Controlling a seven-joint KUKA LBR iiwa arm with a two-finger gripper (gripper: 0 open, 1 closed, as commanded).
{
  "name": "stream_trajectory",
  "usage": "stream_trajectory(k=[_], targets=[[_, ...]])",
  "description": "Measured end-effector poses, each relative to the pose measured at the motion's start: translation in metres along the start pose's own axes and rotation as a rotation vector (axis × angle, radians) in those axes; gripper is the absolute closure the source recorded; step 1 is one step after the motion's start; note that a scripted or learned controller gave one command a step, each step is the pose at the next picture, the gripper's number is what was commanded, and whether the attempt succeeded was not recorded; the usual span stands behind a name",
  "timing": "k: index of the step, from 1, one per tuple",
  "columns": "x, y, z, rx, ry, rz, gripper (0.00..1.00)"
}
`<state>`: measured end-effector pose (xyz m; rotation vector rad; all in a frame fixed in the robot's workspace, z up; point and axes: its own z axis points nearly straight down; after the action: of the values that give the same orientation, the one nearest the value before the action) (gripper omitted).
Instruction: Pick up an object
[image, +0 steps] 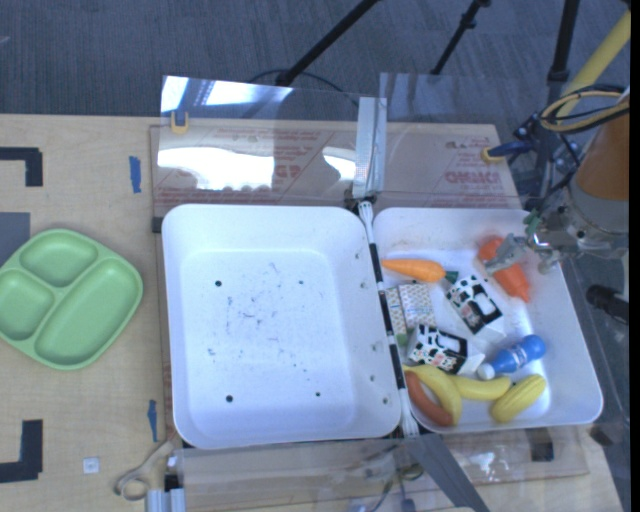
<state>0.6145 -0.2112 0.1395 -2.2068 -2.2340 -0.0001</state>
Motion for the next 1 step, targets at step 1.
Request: stream_trajectory(k=[1], targets=[[-0.0033,0.0029,0.032,-0.01,0.002,-0.223,0.0]])
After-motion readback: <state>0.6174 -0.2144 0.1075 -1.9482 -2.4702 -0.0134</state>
